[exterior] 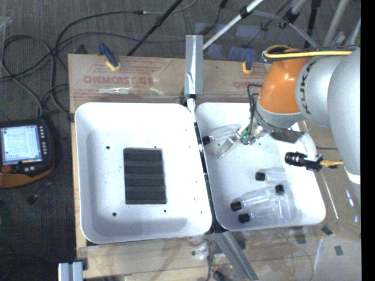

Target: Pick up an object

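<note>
The arm (316, 92) reaches in from the right of the frame, its orange band over the upper part of the right bin (304, 218). Its hand (249, 134) sits low there, beside a clear bottle (220, 142); how far it is open cannot be told. More clear bottles (261, 204) with black caps lie at that bin's lower right. The left bin (94, 157) holds a black tray (144, 175).

You look down on a brightly, evenly lit bench. The two white bins (88, 157) nearly wash out, with soft shadows along their inner walls. The clear bottles (261, 204) blur into glare, the picture is slightly soft, and the dark floor (35, 16) looks grainy.
</note>
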{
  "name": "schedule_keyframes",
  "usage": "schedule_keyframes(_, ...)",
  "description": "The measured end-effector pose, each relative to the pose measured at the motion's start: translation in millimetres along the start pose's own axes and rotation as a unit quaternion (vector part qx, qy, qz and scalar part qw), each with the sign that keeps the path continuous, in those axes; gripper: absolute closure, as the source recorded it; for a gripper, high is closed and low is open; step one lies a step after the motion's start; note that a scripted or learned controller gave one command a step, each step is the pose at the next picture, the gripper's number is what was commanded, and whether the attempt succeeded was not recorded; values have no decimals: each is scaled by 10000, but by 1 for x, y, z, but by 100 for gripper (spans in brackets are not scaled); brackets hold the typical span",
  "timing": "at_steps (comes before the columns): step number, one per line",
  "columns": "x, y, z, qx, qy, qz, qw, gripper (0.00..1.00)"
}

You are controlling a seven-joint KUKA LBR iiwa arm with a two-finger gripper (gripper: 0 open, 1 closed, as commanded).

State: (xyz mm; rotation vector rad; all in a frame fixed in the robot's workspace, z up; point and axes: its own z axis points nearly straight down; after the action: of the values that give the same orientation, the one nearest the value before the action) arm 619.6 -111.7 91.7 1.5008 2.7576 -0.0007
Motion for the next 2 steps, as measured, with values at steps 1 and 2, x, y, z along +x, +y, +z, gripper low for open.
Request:
schedule_keyframes(1,1,3,-11,-37,1,-1,10000,100)
schedule_keyframes(2,34,53,-118,-1,3,392,9992,100)
